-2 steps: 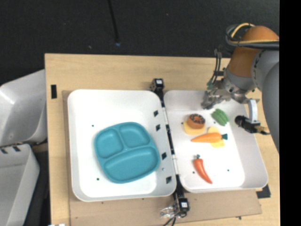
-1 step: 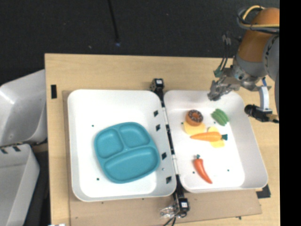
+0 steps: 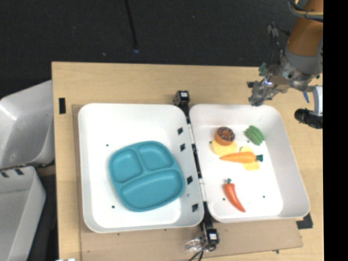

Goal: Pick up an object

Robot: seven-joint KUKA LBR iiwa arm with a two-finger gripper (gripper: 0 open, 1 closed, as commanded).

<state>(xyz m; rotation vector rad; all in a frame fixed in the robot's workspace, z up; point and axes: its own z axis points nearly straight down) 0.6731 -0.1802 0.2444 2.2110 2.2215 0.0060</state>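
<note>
Orange toy carrot (image 3: 238, 157) lies mid right bin (image 3: 291, 162), no lettering readable anywhere. Gripper (image 3: 260, 95) hovers over that bin's far edge; its finger state is unclear. Blue divided plate (image 3: 145, 174) occupies the left bin (image 3: 92, 145).

On the worktop (image 3: 136, 80) we find two bins: the left bin (image 3: 92, 145) holds a divided plate (image 3: 145, 174); the right bin (image 3: 283, 184) holds a carrot (image 3: 238, 157), a pepper (image 3: 234, 196), a doughnut (image 3: 224, 135) and a leafy piece (image 3: 254, 135).

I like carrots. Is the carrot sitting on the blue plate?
No. The carrot lies in the right bin, while the blue plate sits in the left bin.
</note>
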